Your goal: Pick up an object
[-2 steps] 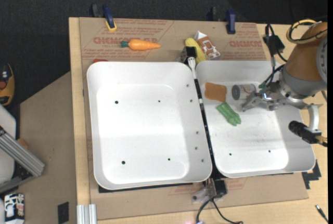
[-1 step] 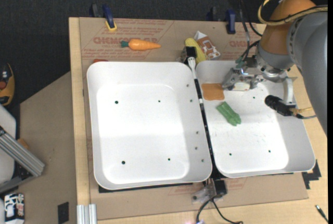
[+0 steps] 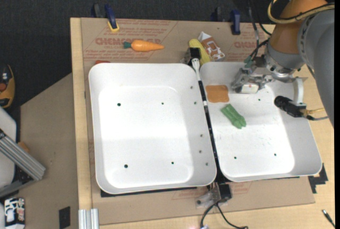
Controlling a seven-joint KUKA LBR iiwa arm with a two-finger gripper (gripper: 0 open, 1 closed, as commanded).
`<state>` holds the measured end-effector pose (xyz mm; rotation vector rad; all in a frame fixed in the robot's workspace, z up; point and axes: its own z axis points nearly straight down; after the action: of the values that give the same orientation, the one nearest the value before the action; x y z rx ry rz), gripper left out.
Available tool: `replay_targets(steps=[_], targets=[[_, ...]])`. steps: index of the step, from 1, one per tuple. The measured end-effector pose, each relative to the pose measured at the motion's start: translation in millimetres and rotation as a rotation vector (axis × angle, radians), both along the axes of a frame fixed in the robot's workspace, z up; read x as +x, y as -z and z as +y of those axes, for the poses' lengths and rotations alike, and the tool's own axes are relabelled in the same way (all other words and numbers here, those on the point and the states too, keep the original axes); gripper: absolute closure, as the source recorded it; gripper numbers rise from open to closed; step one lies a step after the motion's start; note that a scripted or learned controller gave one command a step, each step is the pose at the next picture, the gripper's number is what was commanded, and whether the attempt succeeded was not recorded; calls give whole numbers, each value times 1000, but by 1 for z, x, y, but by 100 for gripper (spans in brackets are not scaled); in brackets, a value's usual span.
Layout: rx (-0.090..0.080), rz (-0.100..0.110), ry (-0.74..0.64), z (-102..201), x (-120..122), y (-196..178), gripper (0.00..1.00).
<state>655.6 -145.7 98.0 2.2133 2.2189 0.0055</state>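
Both bins are plain white: the left bin (image 3: 106, 116) and the right bin (image 3: 281, 153) each carry a few small black dots on their floors. In the right bin lie a tan-brown square piece (image 3: 217, 93) and a bright green pickle-shaped piece (image 3: 234, 116). The counter (image 3: 85, 47) is pale cardboard-brown with faded red lettering. On it rest an orange carrot with a green top (image 3: 142, 45) and a yellow banana (image 3: 198, 48). The arm (image 3: 297, 26) is grey with an orange band, and the tool (image 3: 249, 80) is silver-grey.

Left bin (image 3: 106, 116) offers open floor; brown slab (image 3: 217, 93) and green piece (image 3: 234, 116) crowd the right bin (image 3: 276, 164)
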Motion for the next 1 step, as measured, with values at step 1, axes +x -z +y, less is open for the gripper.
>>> replay_targets(steps=[1], targets=[[8,-6,-11,129,14,-94,100]])
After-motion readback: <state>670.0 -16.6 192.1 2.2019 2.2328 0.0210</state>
